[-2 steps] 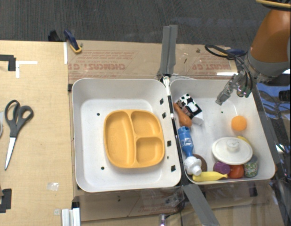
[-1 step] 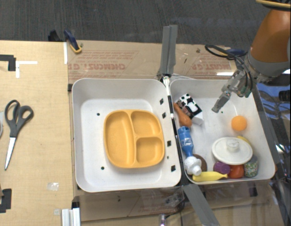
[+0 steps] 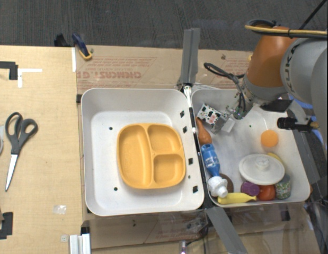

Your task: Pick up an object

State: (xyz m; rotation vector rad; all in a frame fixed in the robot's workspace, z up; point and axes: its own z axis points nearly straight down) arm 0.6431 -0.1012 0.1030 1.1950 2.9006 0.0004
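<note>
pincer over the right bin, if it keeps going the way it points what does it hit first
Most likely the small white spotted box, just ahead of the pincer toward the upper left of the right bin. Depth is hard to judge from above, so it could meet the bin floor first.
</note>
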